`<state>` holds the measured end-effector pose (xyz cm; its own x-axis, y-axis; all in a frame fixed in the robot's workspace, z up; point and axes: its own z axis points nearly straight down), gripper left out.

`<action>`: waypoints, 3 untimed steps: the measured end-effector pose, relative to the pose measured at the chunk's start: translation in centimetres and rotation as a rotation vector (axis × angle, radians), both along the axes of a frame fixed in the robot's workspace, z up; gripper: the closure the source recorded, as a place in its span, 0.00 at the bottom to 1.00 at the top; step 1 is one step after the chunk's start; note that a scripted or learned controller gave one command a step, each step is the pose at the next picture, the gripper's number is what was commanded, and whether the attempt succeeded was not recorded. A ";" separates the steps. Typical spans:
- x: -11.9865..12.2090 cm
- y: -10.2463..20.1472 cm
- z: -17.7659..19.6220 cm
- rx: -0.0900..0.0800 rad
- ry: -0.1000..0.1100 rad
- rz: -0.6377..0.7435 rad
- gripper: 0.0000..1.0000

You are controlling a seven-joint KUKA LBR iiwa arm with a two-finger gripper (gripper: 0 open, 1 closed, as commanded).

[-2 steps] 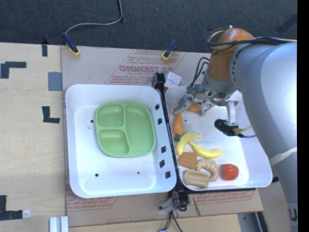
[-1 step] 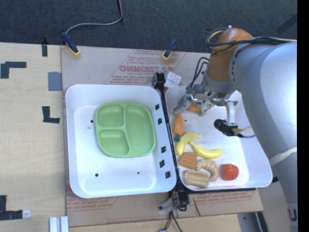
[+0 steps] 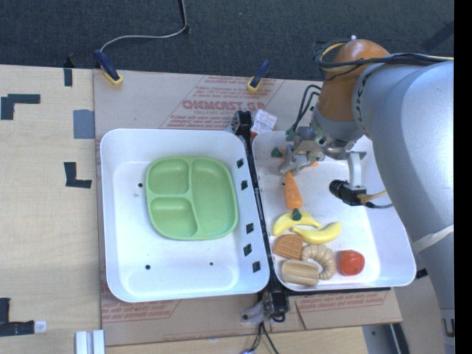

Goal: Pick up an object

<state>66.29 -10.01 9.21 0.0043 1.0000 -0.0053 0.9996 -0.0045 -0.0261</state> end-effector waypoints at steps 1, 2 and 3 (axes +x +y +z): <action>-6.7 5.5 9.2 0.006 -0.025 0.006 1.00; -5.1 10.7 11.1 0.006 -0.025 0.007 1.00; -5.1 10.6 11.1 0.005 -0.025 0.006 0.00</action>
<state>61.17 0.62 20.32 -0.0020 1.0000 0.0002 1.0000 0.0020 -0.0016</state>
